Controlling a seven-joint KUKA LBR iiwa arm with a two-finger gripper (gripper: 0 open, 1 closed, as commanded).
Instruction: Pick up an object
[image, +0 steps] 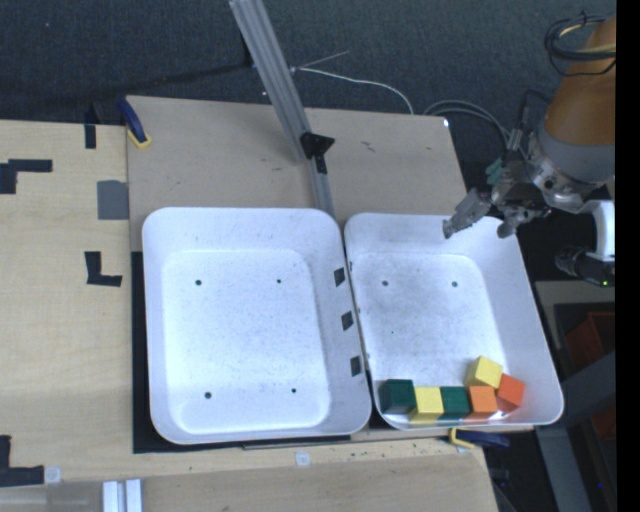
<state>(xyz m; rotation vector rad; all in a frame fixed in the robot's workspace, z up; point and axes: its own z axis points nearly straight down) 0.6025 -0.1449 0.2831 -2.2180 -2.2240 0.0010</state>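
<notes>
Gripper (482, 222) over right bin's (530, 300) far rim, fingers spread, nothing between them. Blocks (452, 396) clustered in that bin's near corner. Left bin (160, 300) beside it on tan surface (220, 150)

The grey KUKA arm with the orange band (582, 95) enters at upper right; its two-finger gripper (482, 218) has fingers spread apart, holding nothing.
</notes>
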